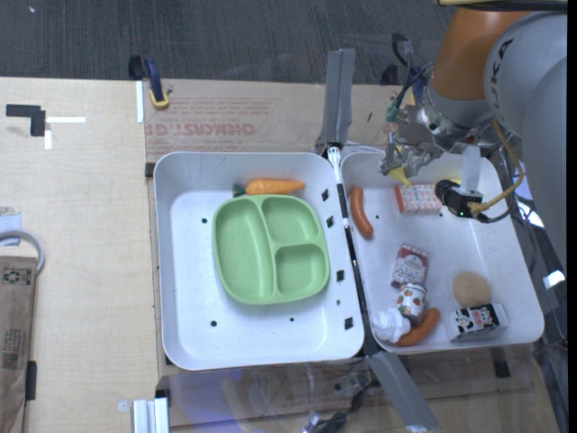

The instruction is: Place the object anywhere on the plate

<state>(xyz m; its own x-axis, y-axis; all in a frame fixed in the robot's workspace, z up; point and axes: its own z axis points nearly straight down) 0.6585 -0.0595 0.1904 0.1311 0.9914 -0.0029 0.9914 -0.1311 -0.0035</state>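
The green plate (270,248) lay bare; my hand (403,163) hovered over the right bin (527,282), grip state unclear, nothing placed.

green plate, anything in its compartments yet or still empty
Empty. All three compartments of the green plate show bare green. The carrot lies just beyond its far rim, on the left bin floor, not on the plate.

Wooden bench (81,242), two white bins (180,332) side by side, brown paper bag (16,323) at left edge
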